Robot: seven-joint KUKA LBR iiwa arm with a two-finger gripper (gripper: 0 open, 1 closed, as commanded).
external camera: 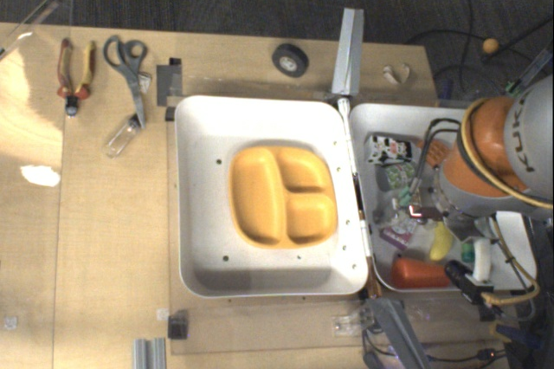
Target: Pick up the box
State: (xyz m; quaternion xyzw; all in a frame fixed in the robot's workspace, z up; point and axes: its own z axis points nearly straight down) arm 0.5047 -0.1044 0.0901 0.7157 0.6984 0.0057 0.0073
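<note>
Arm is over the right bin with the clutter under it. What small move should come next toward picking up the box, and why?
Probably lift the arm slightly for a clearer look. It hangs over the right bin, covering much of the clutter, and no item there reads plainly as a box. The yellow tray in the left bin is no target.

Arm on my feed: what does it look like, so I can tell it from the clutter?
The arm is rounded, grey, with a broad orange band. Dark lettering marks its grey shell at the right edge. Black and yellowish cables loop around the orange section and trail down past its lower end.

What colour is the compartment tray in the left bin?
Yellow, plain and unpatterned; the tray shows clearly in the camera view.
</note>
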